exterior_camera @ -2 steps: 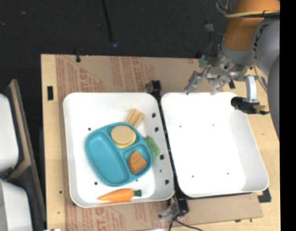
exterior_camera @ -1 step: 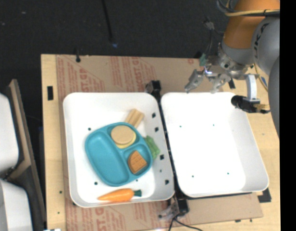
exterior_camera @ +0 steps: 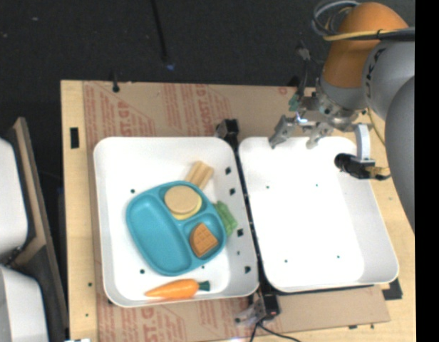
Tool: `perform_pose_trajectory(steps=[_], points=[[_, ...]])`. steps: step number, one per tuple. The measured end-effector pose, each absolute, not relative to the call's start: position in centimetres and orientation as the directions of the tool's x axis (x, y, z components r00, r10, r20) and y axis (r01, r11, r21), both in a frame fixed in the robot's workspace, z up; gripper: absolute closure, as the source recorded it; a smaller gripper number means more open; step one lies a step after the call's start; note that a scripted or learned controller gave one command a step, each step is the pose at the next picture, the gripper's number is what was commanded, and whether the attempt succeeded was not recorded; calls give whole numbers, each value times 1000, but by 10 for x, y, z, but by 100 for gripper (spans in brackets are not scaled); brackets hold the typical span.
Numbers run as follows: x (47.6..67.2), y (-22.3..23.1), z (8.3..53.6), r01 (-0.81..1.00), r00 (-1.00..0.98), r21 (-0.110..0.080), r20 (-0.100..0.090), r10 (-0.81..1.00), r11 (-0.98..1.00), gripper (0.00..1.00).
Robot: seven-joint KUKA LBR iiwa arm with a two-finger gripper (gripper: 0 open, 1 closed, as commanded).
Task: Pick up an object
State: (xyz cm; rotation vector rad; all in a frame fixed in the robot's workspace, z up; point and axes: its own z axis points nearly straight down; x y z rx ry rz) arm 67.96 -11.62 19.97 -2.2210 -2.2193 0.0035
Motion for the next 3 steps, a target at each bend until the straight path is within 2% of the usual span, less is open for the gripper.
perform_pose_trajectory(steps=[1,2,3], points=[[679,-114,137,1000,0,-5,0,1000,0,0],[678,-114,99,1000,0,-2,0,1000,0,0],[680,-115,112,1000,1,3,-1,1000,-1,100]])
